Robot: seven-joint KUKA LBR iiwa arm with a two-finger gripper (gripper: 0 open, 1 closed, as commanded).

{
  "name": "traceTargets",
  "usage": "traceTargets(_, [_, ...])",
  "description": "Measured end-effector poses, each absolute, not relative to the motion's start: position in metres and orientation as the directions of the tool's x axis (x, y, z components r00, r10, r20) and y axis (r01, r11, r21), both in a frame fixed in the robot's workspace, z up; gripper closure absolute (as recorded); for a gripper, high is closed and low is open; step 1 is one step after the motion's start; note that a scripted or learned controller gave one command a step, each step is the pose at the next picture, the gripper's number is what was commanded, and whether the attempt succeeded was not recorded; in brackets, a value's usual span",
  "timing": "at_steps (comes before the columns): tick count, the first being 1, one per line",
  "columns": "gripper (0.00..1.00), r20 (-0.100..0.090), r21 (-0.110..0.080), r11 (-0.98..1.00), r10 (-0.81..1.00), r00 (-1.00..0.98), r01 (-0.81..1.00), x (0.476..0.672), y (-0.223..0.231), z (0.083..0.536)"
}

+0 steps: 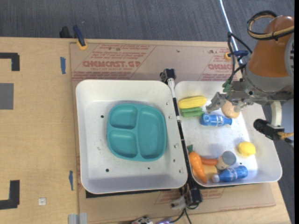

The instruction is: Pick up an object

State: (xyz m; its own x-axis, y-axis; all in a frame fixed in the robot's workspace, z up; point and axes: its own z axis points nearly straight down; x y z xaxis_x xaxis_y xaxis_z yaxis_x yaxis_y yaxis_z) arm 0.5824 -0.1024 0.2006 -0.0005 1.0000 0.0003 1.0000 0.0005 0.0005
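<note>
Bright, even light falls from overhead, and colours read clearly. The two white bins, the left bin [88, 139] and the right bin [266, 167], look slightly washed out, with mild glare on their rims. Shadows are soft and short: a faint grey one lies under the teal tray [137, 131], another below the arm [271, 55]. Focus is fairly sharp overall, though small objects look a little soft.

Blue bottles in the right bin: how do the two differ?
The upper blue bottle lies close under the gripper, beside the corn; the lower blue bottle lies at the bin's near edge, beside the carrot. The upper looks shorter; the lower is longer, slightly tilted. Both are blue and lie on their sides.
</note>
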Motion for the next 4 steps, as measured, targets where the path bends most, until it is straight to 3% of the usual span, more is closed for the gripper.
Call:
traceTargets(1, [0.0, -0.001, 0.005, -0.067, 0.998, 0.067, 0.998, 0.605, -0.165, 0.12])
traceTargets(2, [0.0, -0.005, 0.02, 0.107, 0.994, -0.106, 0.994, 0.59, -0.154, 0.104])
traceTargets(3, [0.0, -0.001, 0.002, 0.231, 0.973, -0.231, 0.973, 0.529, -0.131, 0.086])
traceTargets(4, [0.0, 0.0, 0.004, 0.048, 0.999, -0.048, 0.999, 0.562, -0.1, 0.086])
